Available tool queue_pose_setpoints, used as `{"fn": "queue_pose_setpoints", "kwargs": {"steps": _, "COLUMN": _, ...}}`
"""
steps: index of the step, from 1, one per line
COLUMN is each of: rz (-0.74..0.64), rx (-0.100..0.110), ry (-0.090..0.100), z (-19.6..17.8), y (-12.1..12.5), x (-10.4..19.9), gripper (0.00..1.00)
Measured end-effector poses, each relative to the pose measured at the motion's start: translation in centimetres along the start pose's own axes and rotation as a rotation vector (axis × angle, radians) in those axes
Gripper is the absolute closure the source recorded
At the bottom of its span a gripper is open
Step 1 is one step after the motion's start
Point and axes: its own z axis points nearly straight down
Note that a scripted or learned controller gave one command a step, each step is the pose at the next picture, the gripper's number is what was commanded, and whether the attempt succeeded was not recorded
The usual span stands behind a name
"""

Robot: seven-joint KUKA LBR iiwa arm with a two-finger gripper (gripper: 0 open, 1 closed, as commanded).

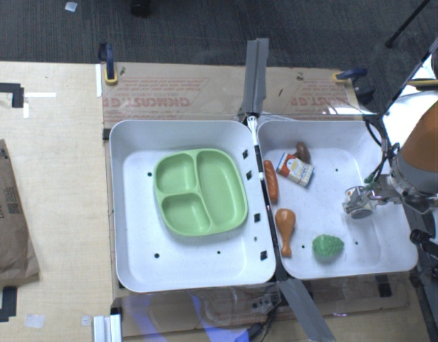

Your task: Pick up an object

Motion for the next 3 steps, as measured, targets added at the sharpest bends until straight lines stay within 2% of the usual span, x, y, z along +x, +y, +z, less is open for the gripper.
{"fn": "queue_pose_setpoints", "kwargs": {"steps": 1, "rz": -0.001, "rx": 0.001, "ry": 0.001, "z": 0.0, "y": 0.0, "x": 0.1, "gripper": 0.0}}
{"fn": "queue_pose_setpoints", "kwargs": {"steps": 2, "rz": 0.001, "rx": 0.002, "ry": 0.001, "z": -0.8, "y": 0.0, "x": 0.0, "gripper": 1.0}}
{"fn": "queue_pose_setpoints", "kwargs": {"steps": 3, "rz": 0.121, "rx": 0.0, "ry": -0.002, "z": -10.6, "y": 4.6, "x": 5.5, "gripper": 1.0}}
